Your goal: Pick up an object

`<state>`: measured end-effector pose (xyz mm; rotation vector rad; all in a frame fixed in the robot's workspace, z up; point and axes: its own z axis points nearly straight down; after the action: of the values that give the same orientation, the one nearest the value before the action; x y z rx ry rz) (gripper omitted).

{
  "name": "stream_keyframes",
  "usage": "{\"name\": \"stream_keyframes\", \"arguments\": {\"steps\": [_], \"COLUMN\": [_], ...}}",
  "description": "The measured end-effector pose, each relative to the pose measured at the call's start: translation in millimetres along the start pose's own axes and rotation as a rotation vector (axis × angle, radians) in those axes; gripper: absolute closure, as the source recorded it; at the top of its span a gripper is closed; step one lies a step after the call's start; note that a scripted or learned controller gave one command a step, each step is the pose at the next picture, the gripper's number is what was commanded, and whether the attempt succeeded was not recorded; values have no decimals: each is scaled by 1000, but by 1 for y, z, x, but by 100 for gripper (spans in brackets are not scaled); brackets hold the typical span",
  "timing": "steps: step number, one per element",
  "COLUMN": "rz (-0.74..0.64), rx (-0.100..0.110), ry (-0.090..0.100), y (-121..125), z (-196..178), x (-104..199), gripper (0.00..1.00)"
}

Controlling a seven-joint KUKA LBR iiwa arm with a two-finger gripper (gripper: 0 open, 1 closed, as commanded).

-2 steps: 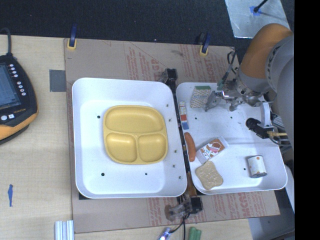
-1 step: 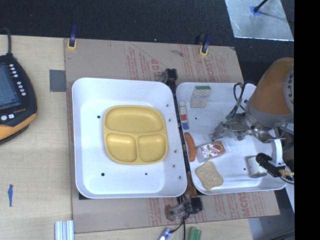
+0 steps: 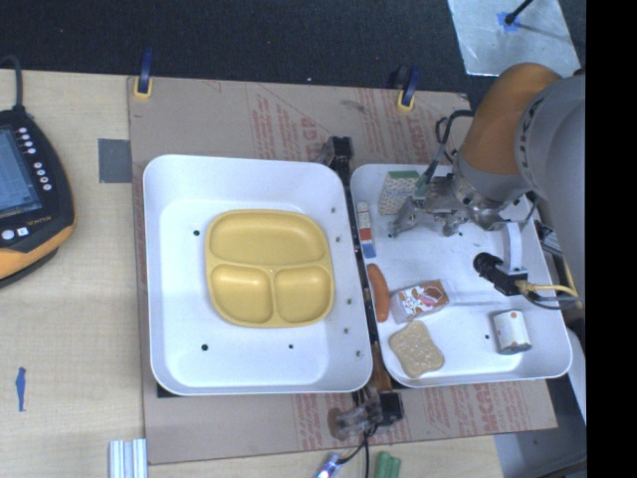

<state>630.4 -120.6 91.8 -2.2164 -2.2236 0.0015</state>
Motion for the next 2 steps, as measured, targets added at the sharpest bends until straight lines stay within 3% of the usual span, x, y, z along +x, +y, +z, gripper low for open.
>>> {"name": "stream_keyframes", "arguments": {"steps": [1, 2], "rz": [2, -1], "rx": [0, 2], "ry": [-1, -2], "y": [25, -91], "z": [0, 0], "x": [-85, -92], "gripper": [0, 0]}}
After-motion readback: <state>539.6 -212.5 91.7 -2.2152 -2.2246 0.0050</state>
